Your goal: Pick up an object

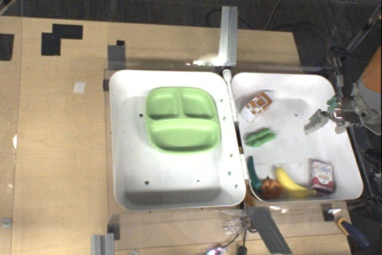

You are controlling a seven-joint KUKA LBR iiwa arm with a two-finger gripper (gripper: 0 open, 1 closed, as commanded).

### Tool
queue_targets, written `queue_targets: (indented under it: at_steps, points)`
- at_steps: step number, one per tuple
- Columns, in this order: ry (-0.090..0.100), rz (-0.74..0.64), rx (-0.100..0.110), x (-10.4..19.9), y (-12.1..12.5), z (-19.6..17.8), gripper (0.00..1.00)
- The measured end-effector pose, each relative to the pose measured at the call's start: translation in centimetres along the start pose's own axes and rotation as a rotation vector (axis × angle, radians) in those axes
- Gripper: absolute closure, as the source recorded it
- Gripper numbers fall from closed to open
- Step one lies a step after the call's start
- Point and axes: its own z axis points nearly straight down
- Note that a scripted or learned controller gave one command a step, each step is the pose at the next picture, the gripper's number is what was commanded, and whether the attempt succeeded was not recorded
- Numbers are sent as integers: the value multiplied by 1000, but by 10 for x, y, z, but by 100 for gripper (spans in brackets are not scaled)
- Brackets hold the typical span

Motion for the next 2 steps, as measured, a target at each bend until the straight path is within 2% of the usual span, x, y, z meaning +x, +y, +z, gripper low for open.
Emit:
queue_targets:
  at_steps: [1,2]
  points:
    - [0,192,1,88,-45,-42,0]
    - [0,105,2,102,38,50,0]
